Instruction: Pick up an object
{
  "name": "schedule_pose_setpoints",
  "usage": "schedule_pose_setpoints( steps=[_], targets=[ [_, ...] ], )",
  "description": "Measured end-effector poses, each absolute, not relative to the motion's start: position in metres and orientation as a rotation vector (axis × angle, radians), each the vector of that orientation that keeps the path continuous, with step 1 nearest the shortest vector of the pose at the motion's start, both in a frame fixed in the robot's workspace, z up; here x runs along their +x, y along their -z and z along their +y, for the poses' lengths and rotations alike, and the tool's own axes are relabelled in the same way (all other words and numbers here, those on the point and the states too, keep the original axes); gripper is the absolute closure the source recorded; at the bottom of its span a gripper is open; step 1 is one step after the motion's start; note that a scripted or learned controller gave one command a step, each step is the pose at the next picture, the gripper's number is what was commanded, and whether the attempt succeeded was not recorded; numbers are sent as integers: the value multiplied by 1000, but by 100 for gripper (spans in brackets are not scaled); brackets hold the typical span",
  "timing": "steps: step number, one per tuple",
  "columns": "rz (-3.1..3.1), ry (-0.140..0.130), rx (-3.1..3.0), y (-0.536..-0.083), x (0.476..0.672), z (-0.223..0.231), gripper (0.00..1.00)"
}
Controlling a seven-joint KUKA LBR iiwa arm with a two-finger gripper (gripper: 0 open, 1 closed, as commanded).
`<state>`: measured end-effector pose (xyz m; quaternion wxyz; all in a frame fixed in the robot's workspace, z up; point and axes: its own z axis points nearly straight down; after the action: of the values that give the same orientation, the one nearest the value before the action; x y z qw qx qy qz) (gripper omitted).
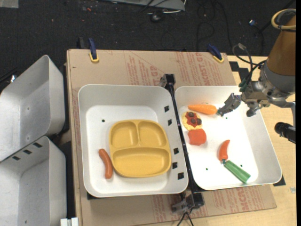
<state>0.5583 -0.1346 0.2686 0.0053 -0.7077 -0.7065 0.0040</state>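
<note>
While our gripper [241, 104] hovers with jaws spread and nothing between them, the carrot [202, 109] lies just beside the left finger. We judge it the nearest target: centre over it, straddle its narrow width, descend, then close. Farther off sit the pizza slice [192, 120] and red block [197, 136]; farther still, the chili [224, 149] and green piece [236, 170].

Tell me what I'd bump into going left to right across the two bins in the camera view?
Sausage → yellow plate → red block → red pepper → green piece.
</note>
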Motion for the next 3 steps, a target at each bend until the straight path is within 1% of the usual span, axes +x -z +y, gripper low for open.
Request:
schedule_pose_setpoints(
  steps=[1,2,3],
  targets=[
    [-2222,-1,-2220,-275,560,-134,0],
    [-2216,-6,-2220,-211,561,-135,0],
    [-2218,-5,-2218,-160,566,-126,0]
  ],
)
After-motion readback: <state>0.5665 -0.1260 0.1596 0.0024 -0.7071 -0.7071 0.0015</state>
